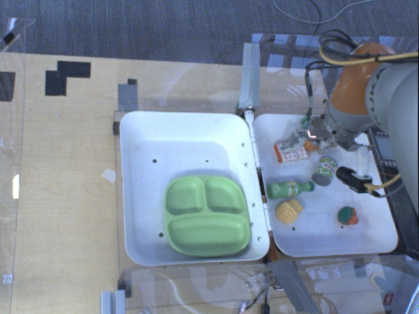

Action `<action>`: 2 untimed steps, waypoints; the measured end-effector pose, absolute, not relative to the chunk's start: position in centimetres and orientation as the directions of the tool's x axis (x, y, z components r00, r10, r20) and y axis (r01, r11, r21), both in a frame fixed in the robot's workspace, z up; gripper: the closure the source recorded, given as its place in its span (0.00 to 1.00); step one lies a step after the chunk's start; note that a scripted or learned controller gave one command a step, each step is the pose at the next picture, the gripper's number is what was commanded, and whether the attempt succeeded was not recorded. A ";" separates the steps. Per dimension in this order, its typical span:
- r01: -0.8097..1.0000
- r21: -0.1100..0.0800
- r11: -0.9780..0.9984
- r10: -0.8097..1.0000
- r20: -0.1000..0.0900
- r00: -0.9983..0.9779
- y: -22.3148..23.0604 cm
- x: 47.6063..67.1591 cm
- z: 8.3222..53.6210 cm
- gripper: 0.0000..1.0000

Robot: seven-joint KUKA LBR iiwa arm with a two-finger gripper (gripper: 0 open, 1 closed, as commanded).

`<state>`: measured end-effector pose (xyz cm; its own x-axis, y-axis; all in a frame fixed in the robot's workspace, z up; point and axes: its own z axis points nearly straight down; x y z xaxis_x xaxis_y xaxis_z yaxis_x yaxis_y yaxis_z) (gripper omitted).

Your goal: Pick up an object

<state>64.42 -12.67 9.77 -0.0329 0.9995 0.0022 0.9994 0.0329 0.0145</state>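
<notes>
On the bench [65, 175] the left bin [141, 149] holds one thing, a green divided plate [206, 214], lying toward the bin's near edge with its far half bare; nothing reaches over it.

The right bin [370, 241] carries the rest. Near its far-left corner lies an orange and white packet [288, 152], flat and slightly askew; toward the near edge from it, against the left wall, a green bottle [291, 189] lies on its side, and just beyond that a yellow toy corn cob [289, 210]. The gripper [313, 136] is low over the far part of this bin, at the packet's right end and touching it or very close to that (the slant hides which); whether the jaws are open or closed I cannot tell, and nothing is visibly held between them. Just nearside of the gripper is a small grey-green can [325, 171], apart from the bottle; a red and green toy fruit [347, 216] sits alone toward the near-right corner.

By my reading the packet is the target; the approach looks done, while the grasp is unconfirmed and the lift not yet made, since every object rests on a bin floor.
</notes>
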 end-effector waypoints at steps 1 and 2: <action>0.996 0.016 0.089 0.996 -0.008 -0.089 -10.1 65.5 9.7 0.00; 0.998 -0.016 0.058 0.998 -0.006 -0.058 -9.8 66.7 9.7 0.00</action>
